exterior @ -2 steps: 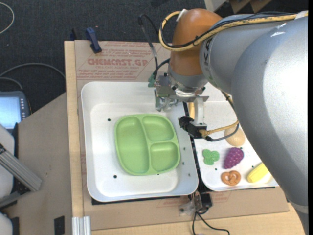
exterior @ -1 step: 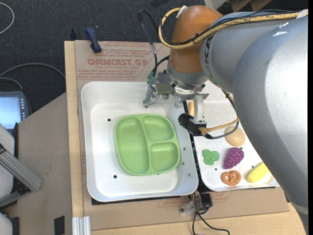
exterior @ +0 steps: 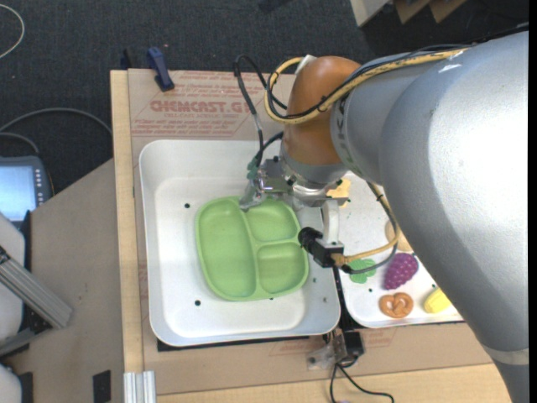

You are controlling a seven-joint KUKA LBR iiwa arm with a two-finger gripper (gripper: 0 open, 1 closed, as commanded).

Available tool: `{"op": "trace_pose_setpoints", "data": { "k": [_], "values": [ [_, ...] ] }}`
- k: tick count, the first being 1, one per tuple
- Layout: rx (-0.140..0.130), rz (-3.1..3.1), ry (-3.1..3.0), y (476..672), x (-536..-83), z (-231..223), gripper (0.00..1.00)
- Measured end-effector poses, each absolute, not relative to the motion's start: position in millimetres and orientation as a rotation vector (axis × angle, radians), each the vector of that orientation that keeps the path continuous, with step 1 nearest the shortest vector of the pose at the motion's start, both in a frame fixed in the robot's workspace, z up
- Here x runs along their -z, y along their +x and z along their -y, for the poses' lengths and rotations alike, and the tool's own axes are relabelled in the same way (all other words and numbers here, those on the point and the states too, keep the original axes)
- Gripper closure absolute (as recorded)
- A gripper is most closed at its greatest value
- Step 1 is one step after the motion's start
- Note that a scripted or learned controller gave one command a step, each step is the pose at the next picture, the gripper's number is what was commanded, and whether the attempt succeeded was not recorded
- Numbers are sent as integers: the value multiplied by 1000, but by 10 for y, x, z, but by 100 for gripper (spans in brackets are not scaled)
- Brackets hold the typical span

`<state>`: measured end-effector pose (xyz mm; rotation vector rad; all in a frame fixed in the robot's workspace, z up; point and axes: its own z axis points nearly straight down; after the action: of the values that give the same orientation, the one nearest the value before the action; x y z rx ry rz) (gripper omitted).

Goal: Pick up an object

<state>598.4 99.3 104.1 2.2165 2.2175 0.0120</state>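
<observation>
the arm reaches in from the right, its orange band above the left bin's (exterior: 159,225) far right corner. the gripper (exterior: 270,183) sits low at the far edge of a green plate (exterior: 250,247), a divided one lying near the middle of that bin. whether the claw is open, closed or gripping the plate's rim cannot be told; the wrist hides it. in the right bin (exterior: 369,313), along its near edge, lie purple grapes (exterior: 401,269), a pretzel (exterior: 396,305) and what looks like a yellow piece (exterior: 436,300).
</observation>
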Motion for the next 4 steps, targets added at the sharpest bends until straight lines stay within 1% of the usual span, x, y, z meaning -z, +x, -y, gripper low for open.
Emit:
{"op": "trace_pose_setpoints", "data": {
  "k": [1, 2, 3, 4],
  "values": [
    [-12, -2198, 2220, 5654, -944, -1856, 0],
    [17, -2209, 2210, 6527, -1126, -1995, 0],
    [-29, -2210, 2202, 5595, -1757, -2223, 0],
    [-16, -2216, 2218, 5695, -2846, -2045, 0]
  ]
}}
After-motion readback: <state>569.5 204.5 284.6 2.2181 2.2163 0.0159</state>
